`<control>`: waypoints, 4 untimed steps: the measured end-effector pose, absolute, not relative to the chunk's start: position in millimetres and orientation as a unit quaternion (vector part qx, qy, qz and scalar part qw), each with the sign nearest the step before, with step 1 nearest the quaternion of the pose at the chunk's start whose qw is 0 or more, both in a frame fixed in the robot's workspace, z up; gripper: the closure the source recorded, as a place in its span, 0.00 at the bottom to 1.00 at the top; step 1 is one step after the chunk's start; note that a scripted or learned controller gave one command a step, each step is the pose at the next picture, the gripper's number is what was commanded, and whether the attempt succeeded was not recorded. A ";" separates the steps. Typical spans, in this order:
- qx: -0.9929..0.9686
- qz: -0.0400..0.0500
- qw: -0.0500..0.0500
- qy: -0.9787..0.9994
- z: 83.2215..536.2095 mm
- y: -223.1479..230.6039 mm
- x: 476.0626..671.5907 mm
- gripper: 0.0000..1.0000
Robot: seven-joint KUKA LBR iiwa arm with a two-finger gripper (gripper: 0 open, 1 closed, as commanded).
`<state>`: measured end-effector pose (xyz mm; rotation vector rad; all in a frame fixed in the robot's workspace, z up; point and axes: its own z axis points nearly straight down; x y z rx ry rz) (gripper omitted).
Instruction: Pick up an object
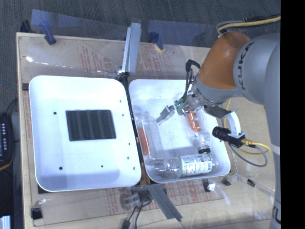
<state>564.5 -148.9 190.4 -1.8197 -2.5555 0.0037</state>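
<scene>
the arm's tool (167, 112) hangs over the right bin (143, 92) with fingers apart and nothing between them; a clear bottle (183, 166) lies along the bin's near wall. its slick round side could roll out of a pinch.

left bin (43, 128), dark grate (90, 125), blue clamps (47, 35)

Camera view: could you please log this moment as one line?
arm: over right bin | gripper: above bottles, nothing seen held | bottle: lying at near wall | left bin: dark grille
</scene>
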 end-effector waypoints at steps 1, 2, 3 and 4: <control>-0.579 0.001 0.000 -0.815 199.4 -207.1 561.4 0.00; -0.568 0.001 0.001 -0.823 159.9 -209.6 592.2 0.00; -0.592 0.001 0.001 -0.806 191.0 -209.5 544.8 0.00; -0.569 0.001 0.001 -0.822 152.8 -209.8 595.7 0.00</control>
